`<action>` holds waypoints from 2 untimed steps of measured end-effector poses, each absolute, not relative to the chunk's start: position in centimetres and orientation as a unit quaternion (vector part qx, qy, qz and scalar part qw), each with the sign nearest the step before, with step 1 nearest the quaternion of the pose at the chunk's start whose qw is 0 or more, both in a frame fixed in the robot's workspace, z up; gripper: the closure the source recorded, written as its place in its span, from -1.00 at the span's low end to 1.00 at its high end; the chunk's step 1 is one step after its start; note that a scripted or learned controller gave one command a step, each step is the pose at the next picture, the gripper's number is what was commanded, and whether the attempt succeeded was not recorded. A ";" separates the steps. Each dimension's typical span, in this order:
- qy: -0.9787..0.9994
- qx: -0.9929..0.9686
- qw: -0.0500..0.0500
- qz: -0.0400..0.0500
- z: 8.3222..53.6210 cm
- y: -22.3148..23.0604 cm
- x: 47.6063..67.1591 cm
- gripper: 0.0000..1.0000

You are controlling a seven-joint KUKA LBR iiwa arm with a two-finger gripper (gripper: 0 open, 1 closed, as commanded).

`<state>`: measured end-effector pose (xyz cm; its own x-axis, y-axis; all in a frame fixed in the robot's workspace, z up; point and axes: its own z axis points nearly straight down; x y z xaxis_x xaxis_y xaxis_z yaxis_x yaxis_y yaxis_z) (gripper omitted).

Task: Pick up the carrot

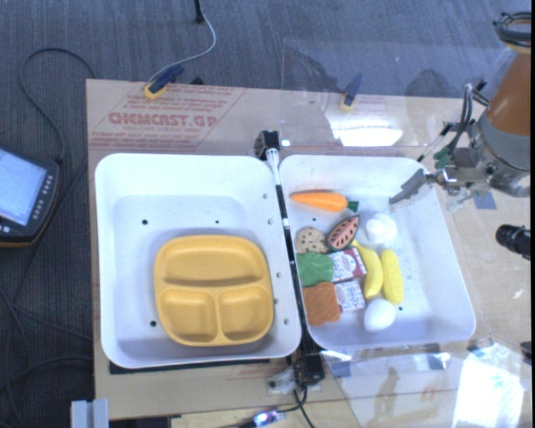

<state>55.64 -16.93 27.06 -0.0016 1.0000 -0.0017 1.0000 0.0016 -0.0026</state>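
Camera view: the carrot (318, 201) lies unobstructed in the right bin (446, 239), just above the cookie (309, 239) and watermelon slice (343, 232). My end effector (419, 185) hovers right of the carrot, empty; I cannot tell its state.

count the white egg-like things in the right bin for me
2. One white egg lies mid-bin, right of the watermelon slice; the other sits near the front wall, below the corn cob. None looks hidden.
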 end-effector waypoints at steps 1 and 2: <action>-0.641 -0.767 0.005 0.004 15.4 -12.6 60.7 -1.00; -0.645 -0.764 -0.001 0.002 9.4 -11.5 66.0 -1.00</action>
<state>66.04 -11.55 9.43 0.1674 0.9859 -0.0042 0.9859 -0.1674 0.0000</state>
